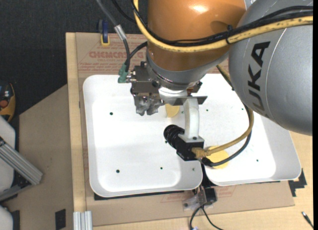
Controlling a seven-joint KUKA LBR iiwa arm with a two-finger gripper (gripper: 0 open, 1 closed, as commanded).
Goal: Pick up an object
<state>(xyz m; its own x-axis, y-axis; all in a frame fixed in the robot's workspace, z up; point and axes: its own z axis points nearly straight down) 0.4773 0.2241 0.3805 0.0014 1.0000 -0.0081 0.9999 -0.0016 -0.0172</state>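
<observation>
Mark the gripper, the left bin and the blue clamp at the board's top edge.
gripper (pixel 147 106), camera view: between its fingertips.
left bin (pixel 126 174), camera view: bare white floor near the front.
blue clamp (pixel 105 33), camera view: its blue and yellow body.

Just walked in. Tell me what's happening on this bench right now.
A grey KUKA arm with an orange band reaches in from the right over two shallow white bins. Its gripper hangs low over the left bin, near that bin's far side. A small pale yellowish object lies just beside the gripper, partly hidden under the wrist. Another yellow object sits in the right bin, by the divide. Nothing shows between the fingers, so no pick is confirmed.
</observation>
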